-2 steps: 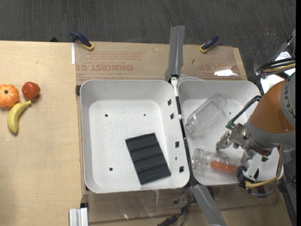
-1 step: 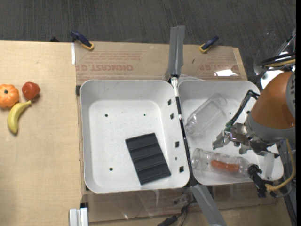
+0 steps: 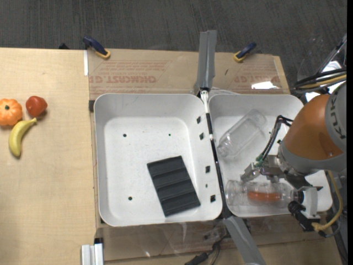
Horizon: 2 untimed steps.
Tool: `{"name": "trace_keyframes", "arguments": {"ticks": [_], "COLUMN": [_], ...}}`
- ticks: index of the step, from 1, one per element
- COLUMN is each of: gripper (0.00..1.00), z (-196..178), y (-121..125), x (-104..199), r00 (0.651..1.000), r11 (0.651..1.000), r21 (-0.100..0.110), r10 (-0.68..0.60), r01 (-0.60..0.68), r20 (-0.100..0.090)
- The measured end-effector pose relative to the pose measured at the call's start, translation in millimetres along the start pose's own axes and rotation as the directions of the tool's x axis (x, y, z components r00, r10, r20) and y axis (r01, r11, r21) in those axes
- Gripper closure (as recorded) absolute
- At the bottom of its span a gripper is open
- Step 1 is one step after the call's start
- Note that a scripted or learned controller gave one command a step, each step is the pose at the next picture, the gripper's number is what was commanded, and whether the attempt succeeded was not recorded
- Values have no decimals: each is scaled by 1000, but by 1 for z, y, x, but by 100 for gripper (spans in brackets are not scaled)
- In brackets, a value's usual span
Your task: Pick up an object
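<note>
My gripper (image 3: 266, 170) hangs low in the right bin (image 3: 242, 101), under the orange wrist band (image 3: 317, 128). It is just above a clear bottle with something orange inside (image 3: 259, 195), lying on its side by the bin's front wall. A second clear bottle (image 3: 241, 133) lies tilted further back in the same bin, left of the arm. In the left bin (image 3: 100, 148) a black ribbed slab (image 3: 172, 185) lies flat near the front right. Nothing shows clearly held in the gripper.
On the wooden bench at far left lie an orange fruit (image 3: 9, 112), a red fruit (image 3: 36, 106) and a banana (image 3: 20, 136). Cardboard (image 3: 143, 73) with two clamps (image 3: 96, 47) (image 3: 244, 51) lies behind the bins. Cables hang at the arm's right.
</note>
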<state>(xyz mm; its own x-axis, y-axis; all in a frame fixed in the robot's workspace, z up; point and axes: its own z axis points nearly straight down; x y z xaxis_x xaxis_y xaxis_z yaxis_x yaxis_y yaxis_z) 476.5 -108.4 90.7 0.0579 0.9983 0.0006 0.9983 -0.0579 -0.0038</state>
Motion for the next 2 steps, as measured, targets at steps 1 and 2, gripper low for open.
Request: {"name": "trace_keyframes", "arguments": {"ticks": [1,2], "gripper": [0,0], "z": [-105,0], "y": [1,0], "x": [-3,9], "r00": [995,996], "r11": [995,996], "r21": [-3,-1], "r10": [100,94], "r01": [-100,-94], "r20": [2,0]}}
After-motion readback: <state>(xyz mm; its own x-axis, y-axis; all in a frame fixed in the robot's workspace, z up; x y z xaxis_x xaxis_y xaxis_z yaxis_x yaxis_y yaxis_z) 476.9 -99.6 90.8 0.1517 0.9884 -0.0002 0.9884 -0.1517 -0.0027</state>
